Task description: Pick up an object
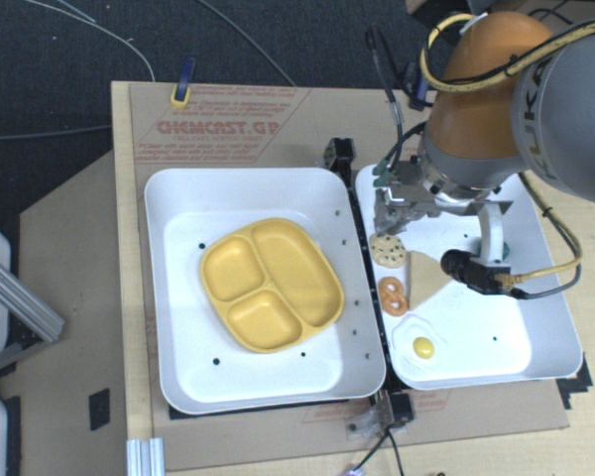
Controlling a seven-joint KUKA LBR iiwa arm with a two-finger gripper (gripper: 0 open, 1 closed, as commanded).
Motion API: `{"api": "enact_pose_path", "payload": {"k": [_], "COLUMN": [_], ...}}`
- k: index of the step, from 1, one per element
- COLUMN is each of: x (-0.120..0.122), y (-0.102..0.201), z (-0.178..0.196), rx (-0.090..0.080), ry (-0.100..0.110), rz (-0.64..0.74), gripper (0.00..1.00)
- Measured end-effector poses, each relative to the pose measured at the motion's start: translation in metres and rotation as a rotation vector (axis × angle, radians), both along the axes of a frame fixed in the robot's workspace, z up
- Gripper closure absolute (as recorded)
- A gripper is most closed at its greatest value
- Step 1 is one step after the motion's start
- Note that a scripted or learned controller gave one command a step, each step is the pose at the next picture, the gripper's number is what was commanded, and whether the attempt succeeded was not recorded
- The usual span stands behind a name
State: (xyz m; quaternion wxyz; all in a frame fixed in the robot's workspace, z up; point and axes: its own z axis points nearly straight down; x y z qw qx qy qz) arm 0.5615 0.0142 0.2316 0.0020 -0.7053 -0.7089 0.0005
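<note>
My gripper (388,228) hangs over the left edge of the right bin (545,350), close to the divider between the bins. Right under its tip lies a round chocolate-chip cookie (388,253). Whether the gripper touches the cookie I cannot tell. Below the cookie is an orange pretzel (392,296). A toy fried egg (420,346) lies near the bin's front left corner. A pale tan wedge (428,278) rests to the right of the cookie and pretzel. The grey and orange arm covers the back part of the right bin.
The left bin (169,216) holds a yellow three-compartment plate (271,284) in its middle. A raised divider (362,266) separates the bins. Both bins sit on a cardboard sheet (238,122) with a small blue and yellow clip (183,82) at its back edge.
</note>
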Motion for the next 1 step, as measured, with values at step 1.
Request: {"api": "enact_pose_path", "payload": {"k": [1], "x": [-0.0073], "y": [0.0634], "z": [-0.0052], "rx": [0.0], "ry": [0.0], "rz": [0.001], "gripper": [1.0]}}
